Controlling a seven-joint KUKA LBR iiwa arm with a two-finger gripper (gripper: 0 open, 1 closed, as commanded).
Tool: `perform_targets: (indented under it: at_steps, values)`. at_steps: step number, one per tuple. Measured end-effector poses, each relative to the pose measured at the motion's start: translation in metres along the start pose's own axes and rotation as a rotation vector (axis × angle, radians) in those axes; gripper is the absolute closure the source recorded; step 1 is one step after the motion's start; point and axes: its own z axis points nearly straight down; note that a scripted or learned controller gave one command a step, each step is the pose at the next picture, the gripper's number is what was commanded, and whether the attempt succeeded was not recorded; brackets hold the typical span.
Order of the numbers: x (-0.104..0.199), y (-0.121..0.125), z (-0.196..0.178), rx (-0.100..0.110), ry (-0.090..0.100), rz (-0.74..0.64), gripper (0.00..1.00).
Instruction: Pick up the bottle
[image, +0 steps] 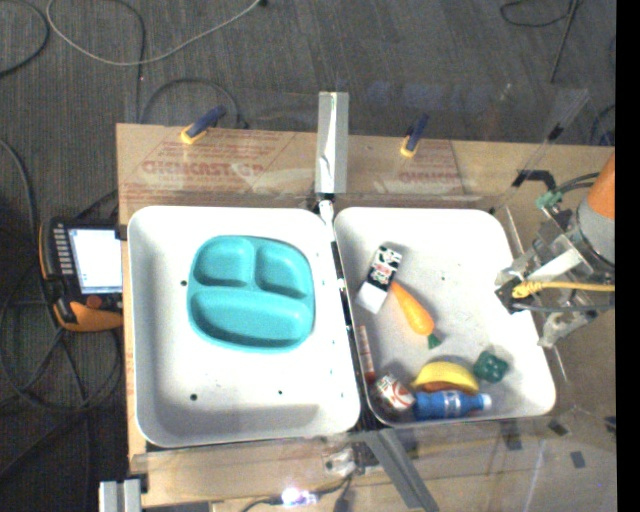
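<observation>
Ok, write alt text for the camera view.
A blue bottle lies on its side along the near wall of the right bin, next to a banana and a can, while the gripper hangs at that bin's right edge, away from it. The left bin holds a teal divided plate.

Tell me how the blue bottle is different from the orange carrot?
The bottle is blue; the carrot is orange with a green tip. The bottle lies along the right bin's front wall, beside the banana; the carrot lies slanted nearer the middle. The bottle looks blunt-ended, the carrot tapers. Both lie on their sides in that bin.
</observation>
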Motion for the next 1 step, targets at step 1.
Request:
perform_targets:
  at_steps: [1]
  values:
    - [0.0124, -0.0281, 0.0666, 0.001, 0.0, 0.201, 0.0]
